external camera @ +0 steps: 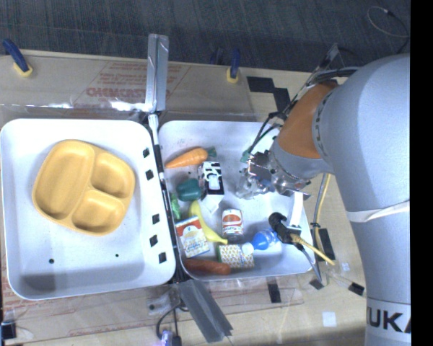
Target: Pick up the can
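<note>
My arm (368,193): nearest the camera, grey bulk down the right side, orange band above my wrist, reaching leftward over the right bin.
My gripper (251,182): low over the right bin's upper middle; I cannot tell how it is set or whether anything is in it.
Can (232,223): upright, red and white, in the lower middle of the right bin, below and just left of my gripper, apart from it.
Can's neighbours: a banana (206,224) close on its left, a blue ball (263,240) near its lower right, a patterned block (237,256) just below.
Left edge of right bin (195,130): crowded by a carrot (186,158), a green piece (188,189) and a red-and-white box (193,237).
Front wall: a reddish sausage shape (208,267) lies along it.
Open room: bare white floor above the can, between it and my gripper.
Left bin (14,215): holds a yellow divided tray (84,186), with bare floor along its near and left edges.
</note>
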`<state>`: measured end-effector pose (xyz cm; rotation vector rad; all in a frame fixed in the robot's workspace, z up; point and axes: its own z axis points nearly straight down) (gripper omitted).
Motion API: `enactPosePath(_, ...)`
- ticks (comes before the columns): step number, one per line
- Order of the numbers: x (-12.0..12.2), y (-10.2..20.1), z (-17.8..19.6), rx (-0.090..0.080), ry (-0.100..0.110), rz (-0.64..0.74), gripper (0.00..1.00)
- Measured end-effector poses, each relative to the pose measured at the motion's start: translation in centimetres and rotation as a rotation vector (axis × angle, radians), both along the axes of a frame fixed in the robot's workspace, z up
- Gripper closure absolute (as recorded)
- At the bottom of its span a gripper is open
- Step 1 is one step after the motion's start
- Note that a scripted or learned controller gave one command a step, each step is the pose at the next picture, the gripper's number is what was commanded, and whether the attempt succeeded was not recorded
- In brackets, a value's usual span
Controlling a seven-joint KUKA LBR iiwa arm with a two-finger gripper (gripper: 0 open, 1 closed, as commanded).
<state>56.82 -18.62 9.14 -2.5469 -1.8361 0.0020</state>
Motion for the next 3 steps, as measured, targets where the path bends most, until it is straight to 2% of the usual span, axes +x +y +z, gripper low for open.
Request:
enactPosePath(1, 0.0, 0.0, 0.0, 0.000, 0.000, 0.000, 0.00)
enactPosePath(2, -6.7, 1.2, 0.2, -0.001, -0.008, -0.198, 0.00)
enactPosePath(3, -5.1, 1.1, 0.9, 0.001, 0.000, -0.149, 0.00)
